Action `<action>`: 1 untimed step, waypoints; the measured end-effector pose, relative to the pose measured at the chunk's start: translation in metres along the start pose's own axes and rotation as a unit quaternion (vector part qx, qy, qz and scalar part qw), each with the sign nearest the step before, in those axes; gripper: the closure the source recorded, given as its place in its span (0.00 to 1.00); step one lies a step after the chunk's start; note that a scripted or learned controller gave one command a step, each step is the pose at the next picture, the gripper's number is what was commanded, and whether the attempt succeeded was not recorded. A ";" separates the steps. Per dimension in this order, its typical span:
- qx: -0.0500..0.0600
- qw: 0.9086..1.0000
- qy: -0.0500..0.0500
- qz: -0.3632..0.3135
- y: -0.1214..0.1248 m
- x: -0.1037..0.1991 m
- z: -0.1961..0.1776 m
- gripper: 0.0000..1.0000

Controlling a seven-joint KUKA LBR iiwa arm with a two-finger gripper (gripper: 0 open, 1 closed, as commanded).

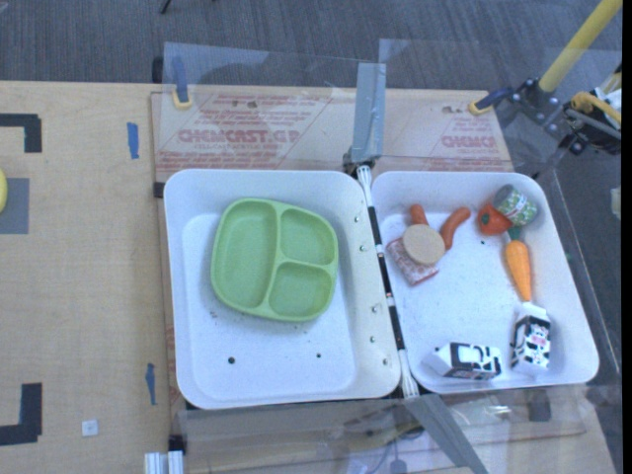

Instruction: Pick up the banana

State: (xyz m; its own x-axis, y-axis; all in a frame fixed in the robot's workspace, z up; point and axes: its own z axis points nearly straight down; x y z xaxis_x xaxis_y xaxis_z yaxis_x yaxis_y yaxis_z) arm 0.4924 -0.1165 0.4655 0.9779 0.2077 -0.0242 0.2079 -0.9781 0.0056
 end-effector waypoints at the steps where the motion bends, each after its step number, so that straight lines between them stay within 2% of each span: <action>1: 0.005 0.999 0.006 -0.033 -0.040 0.001 0.286 1.00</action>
